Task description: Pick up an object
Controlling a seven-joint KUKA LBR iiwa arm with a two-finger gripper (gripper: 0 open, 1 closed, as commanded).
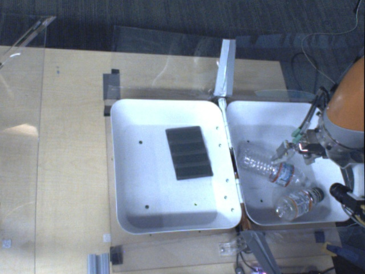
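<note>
Two clear plastic bottles lie in the right bin (259, 116). The upper bottle (267, 168) lies on its side near the bin's middle, slanting from the left wall toward the right. The lower bottle (299, 202) lies close to the bin's front edge, its dark cap toward the right wall. The left bin (128, 124) holds a dark ribbed slab (189, 152) near its middle. Both bins sit side by side on a pale wooden bench (63, 164), with dark carpet (142, 4) past its far edge. The gripper (296, 147) hangs just above the capped end of the upper bottle; whether its fingers are spread or closed cannot be told, and nothing shows between them.
</note>
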